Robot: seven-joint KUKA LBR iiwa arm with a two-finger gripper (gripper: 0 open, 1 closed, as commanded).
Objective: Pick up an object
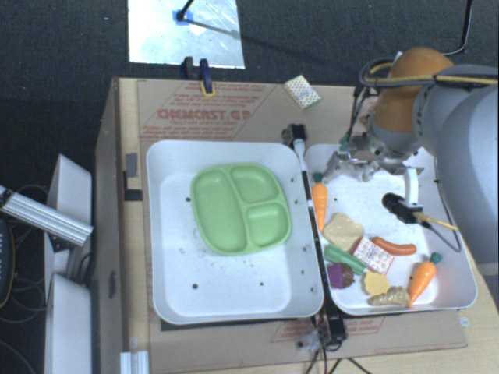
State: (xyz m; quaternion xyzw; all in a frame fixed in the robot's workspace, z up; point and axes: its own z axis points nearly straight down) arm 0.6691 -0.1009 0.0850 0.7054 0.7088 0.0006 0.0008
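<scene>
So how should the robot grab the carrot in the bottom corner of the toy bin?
Probably across the middle of its orange body, coming straight down. The carrot lies flat, slanted, green top up toward the bin's right wall, tip beside the beige ginger-like piece. Its long sides look mostly free, so closing across them seems easiest.

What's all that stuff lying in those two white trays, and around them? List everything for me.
White bins: two, side by side on the bench.
Divided plate: one, green, in the left bin.
Carrots: two, orange, right bin; one at its left edge, the other near the front right corner.
Sausage: one, red-orange, right bin.
Bread slice: one, tan, right bin.
Green vegetable: one, beside the bread.
Purple piece: one, right bin, front.
Red-and-white packet: one, right bin.
Clamp: one, blue and yellow, bench's far edge.
Arm: one, grey with orange band, above the right bin's far end.
</scene>
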